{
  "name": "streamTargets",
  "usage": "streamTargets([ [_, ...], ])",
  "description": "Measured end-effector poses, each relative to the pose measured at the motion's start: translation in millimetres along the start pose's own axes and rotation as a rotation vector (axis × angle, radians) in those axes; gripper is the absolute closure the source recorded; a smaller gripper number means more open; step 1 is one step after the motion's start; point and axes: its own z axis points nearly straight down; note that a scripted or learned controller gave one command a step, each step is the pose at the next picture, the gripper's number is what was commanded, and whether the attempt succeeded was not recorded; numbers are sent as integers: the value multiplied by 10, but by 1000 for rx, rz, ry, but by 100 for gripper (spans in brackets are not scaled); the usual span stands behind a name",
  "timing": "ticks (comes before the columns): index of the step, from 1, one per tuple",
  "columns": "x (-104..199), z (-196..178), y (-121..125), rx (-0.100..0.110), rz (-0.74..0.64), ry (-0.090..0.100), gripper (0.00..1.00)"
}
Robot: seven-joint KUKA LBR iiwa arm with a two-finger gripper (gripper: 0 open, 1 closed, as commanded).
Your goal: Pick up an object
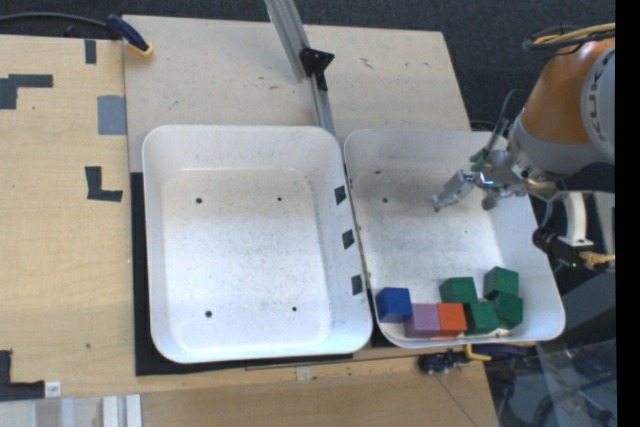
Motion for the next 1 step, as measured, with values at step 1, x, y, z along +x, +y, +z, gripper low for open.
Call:
streamTargets([
  [1,11,543,-11,0,-1,0,0],
])
